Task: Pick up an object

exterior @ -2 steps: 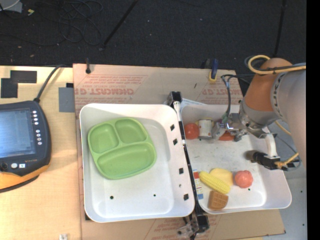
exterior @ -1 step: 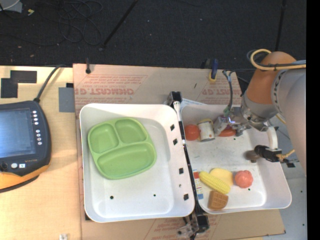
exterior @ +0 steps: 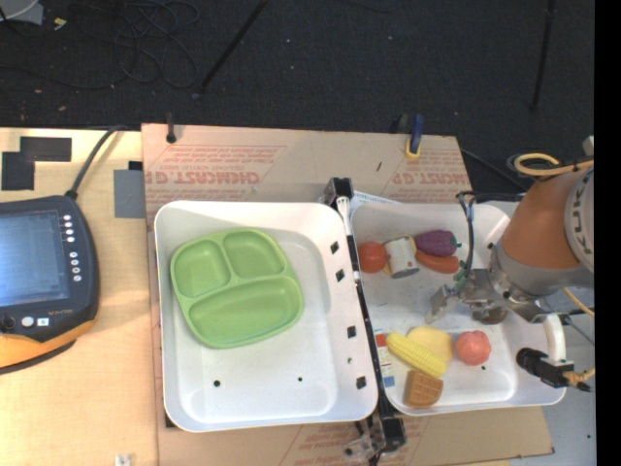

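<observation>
on the far left a tablet (exterior: 44, 270) is sitting on the bench, well apart from the work. next, the left bin (exterior: 320, 377) is holding a green tray (exterior: 236, 286), lying flat with its three compartments bare. nothing here is being touched.

moving right across the divider, the right bin (exterior: 505, 388) is holding the candidates. along its back a tomato (exterior: 372, 256) is lying just beside a white can (exterior: 402, 256), and an eggplant (exterior: 437, 243) is resting against something orange under it. along its front a corn cob (exterior: 419, 349) is lying near a waffle (exterior: 423, 388), with a peach (exterior: 473, 348) just to their right.

the gripper (exterior: 468, 301) is hanging low over the middle of this bin, between the back row and the front row. its fingers (exterior: 441, 304) are looking spread apart, and nothing is sitting between them. the arm (exterior: 548, 236) is reaching in from the right.

judging by this, the pick is not yet done: every object is lying on the bin floor. what is left is choosing one, closing on it and lifting. the peach and the corn cob are looking nearest.
</observation>
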`<act>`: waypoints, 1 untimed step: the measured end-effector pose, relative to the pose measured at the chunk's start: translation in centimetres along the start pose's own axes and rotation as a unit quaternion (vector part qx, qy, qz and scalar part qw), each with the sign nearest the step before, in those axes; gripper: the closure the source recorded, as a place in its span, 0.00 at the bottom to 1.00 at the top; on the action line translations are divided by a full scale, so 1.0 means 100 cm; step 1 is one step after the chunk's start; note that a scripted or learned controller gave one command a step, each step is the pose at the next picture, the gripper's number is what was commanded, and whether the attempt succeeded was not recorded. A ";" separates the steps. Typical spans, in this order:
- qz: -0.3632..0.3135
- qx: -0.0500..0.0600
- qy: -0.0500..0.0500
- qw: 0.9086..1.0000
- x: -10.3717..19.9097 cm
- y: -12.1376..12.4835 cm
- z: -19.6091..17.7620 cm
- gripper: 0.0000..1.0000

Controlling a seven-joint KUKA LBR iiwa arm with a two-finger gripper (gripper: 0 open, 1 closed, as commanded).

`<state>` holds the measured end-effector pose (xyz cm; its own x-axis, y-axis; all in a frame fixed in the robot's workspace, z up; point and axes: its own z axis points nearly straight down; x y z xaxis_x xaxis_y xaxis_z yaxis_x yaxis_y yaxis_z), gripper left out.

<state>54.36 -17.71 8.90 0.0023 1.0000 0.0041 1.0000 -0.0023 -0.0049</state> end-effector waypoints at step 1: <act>-0.003 -0.004 -0.003 1.000 -0.018 0.054 0.000 0.00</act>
<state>59.76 -19.53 8.82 -0.0035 1.0000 -0.0013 1.0000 0.0035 0.0024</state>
